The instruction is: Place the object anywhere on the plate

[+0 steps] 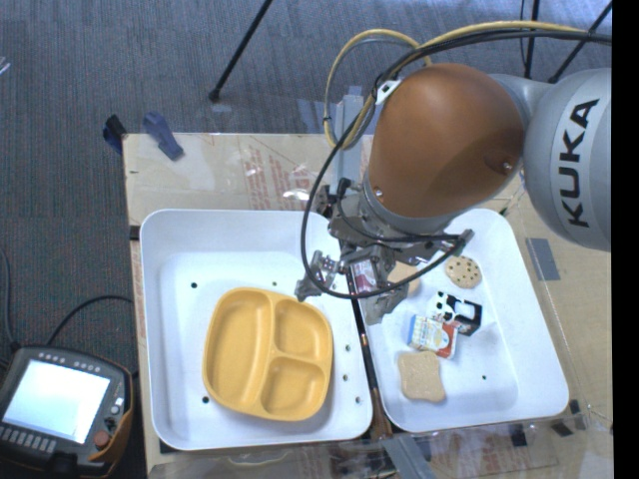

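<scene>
From the camera view we see the grey arm with its orange-brown dome (444,138) reaching in from the right and hanging over the seam between the two shallow white plastic bins, its gripper (344,277) low at the centre of the frame, just off the upper right corner of the yellow three-compartment plastic plate (268,352). We cannot tell whether the tool is open, closed or carrying anything; the wrist hardware and looping cables hide that. The plate lies flat in the left bin (175,267), which we judge leaves a broad target for a drop. The likely candidates for the object lie in the right bin (519,367): a round tan cookie (463,270) toward the upper middle, a black-and-white printed carton (457,309) below it, a small blue-and-yellow packet (431,335) touching that carton, and a tan slice of toast (421,376) lowest. None of them is on the plate. The bins rest on a pale wooden bench (230,168) over dark grey carpet (80,58), with tripod legs (245,38) at the top and a grey teach pendant with a lit screen (60,402) at the lower left.
</scene>
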Available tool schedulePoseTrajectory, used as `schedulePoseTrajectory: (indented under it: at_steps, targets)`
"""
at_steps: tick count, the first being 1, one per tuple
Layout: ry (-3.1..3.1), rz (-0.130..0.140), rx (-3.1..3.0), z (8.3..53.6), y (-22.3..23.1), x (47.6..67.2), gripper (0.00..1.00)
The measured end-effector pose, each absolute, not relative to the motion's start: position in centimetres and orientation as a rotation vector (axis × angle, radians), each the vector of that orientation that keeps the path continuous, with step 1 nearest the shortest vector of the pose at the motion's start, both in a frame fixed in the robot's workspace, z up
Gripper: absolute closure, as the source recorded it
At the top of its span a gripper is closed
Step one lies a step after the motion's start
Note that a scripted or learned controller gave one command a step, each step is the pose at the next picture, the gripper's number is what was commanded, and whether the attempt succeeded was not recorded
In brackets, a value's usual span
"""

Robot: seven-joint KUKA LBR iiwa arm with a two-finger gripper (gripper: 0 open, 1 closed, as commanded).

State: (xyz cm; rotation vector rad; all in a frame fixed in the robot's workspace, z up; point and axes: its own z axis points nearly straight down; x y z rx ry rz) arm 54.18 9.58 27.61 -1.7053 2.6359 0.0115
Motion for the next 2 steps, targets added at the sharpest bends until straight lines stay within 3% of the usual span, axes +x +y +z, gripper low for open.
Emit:
schedulePoseTrajectory:
  at_steps: [2]
  targets:
    - [2.636,0.012,-1.705,27.61,9.58,54.18,0.0]
